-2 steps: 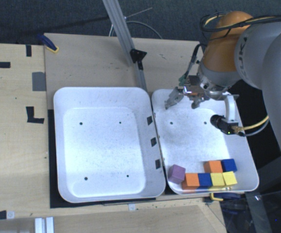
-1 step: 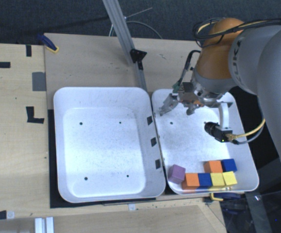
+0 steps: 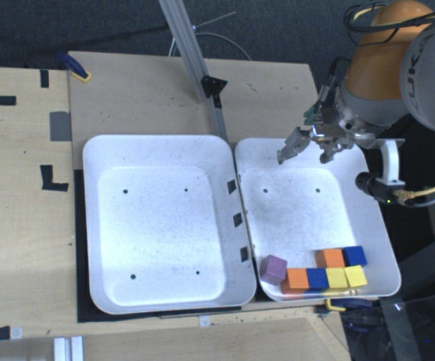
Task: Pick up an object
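Several small blocks lie along the near edge of the right bin (image 3: 367,216): a purple block (image 3: 275,267), an orange block (image 3: 297,278), a blue block (image 3: 317,278), a yellow block (image 3: 337,277), a second yellow block (image 3: 355,276), a second orange block (image 3: 330,259) and a second blue block (image 3: 354,256). My gripper (image 3: 306,152) hangs over the far rim of the right bin, well away from the blocks. Its two fingers are spread apart and nothing sits between them.
The left bin (image 3: 157,220) sits beside the right one with clips along the shared edge. A slanted metal pole (image 3: 191,47) rises behind the bins. The arm's orange band (image 3: 382,59) looms at the upper right. Black tape marks dot the bench at the left.
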You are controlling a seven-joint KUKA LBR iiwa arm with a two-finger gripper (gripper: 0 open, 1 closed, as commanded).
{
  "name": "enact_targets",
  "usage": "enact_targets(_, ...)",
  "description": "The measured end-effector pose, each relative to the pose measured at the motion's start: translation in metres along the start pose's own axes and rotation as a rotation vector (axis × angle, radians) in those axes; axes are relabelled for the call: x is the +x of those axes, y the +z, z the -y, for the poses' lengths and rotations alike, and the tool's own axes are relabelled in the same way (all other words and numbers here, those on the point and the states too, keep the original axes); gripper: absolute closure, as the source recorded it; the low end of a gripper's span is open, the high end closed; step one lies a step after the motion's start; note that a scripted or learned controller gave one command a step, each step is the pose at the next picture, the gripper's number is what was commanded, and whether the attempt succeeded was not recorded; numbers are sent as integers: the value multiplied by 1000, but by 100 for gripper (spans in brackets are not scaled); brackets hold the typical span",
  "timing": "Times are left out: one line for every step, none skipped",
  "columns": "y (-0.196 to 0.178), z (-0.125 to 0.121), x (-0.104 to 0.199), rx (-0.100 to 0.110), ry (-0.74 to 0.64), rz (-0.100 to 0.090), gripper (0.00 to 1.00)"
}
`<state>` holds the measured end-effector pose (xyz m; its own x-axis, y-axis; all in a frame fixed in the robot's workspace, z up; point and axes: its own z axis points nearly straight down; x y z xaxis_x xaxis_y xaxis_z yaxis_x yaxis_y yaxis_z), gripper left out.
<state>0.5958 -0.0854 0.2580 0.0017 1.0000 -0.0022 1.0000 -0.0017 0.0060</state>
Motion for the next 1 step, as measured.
enact_targets(-44, -40, -42, -1, -1, 1, 0)
